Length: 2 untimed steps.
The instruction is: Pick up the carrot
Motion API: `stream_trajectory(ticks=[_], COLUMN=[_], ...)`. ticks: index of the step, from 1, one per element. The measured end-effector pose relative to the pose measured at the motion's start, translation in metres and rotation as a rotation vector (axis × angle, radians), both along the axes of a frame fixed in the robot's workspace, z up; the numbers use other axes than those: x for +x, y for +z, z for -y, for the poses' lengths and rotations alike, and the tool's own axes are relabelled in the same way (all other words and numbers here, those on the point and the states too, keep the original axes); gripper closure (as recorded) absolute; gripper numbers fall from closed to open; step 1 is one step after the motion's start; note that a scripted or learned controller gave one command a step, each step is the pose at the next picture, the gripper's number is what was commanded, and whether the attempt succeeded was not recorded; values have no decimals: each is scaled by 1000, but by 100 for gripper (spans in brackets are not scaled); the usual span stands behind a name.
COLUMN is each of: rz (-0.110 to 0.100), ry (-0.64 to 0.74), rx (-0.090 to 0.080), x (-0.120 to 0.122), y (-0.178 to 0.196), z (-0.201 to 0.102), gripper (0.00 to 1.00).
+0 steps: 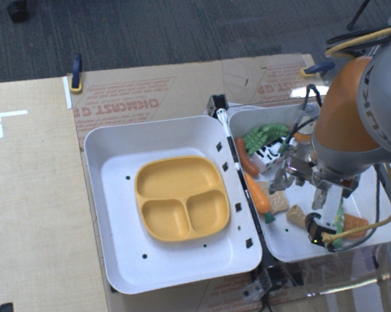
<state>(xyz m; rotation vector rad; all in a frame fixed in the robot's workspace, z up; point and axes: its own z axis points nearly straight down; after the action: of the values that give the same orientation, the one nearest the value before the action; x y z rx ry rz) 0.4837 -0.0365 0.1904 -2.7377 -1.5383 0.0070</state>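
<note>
Orange against white, the carrot lies in the right bin, tight along that bin's left wall a little right of the frame's centre, its length running from upper left to lower right. Just above it, along the same wall, sits a second slim orange-red piece, and to the right of that a bunch of green leafy toy greens with a small black-and-white item beneath them. A pale tan block touches the carrot's lower end, and another tan lump lies just below and right of it. Near the bin's lower right corner there is one more orange piece with a green end. The arm comes in from the right edge of the frame, its broad orange band hanging over the upper right part of this bin, with a yellow cable looping under it. The gripper hangs over the middle of the bin, to the right of the carrot and apart from it; metal parts and cabling crowd that spot, and I cannot tell how the pincer stands. Nothing shows between its tips. The left bin takes up the centre of the frame and holds a yellow three-part plate lying flat in its middle. Both bins rest on a sheet of brown cardboard, with a pale wooden bench top filling the left side of the frame.
</note>
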Motion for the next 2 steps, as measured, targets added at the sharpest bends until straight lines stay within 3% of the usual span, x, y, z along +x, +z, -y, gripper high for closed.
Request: stream_trajectory(ticks=[1, 2], rz=[1, 1], ry=[349, 387], rx=[1, 2], x=[13, 3], y=[0, 0], z=[1, -6], gripper=[0, 0])
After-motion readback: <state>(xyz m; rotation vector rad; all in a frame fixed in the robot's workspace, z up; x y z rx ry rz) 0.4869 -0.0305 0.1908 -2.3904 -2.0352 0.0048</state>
